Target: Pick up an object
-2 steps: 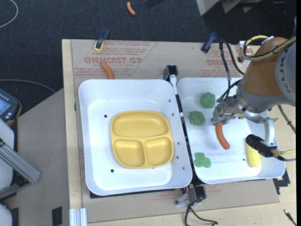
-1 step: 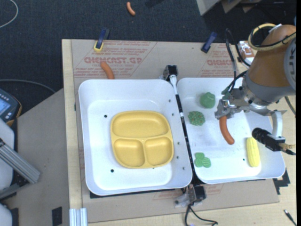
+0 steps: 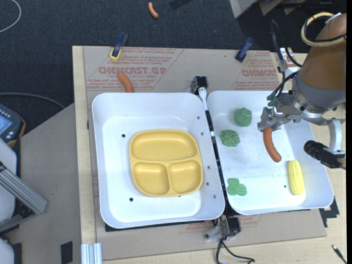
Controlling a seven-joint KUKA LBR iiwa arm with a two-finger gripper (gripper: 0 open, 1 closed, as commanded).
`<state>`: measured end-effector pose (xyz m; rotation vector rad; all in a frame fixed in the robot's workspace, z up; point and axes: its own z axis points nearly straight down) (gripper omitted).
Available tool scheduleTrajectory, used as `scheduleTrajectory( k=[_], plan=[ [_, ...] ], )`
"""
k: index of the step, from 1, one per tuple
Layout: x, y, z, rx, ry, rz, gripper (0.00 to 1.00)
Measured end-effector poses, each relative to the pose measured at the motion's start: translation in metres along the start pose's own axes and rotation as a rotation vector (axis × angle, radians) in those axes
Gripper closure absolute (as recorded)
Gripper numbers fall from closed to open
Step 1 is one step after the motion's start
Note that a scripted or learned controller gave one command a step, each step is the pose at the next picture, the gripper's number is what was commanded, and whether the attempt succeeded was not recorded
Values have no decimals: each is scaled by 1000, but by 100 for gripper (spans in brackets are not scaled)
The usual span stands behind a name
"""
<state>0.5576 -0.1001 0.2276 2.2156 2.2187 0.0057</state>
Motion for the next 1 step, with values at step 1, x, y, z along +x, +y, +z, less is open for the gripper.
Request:
scheduleTrajectory(
  k=[1],
  plan=[
    [57, 23, -6, 2, 2, -5, 100]
  ],
)
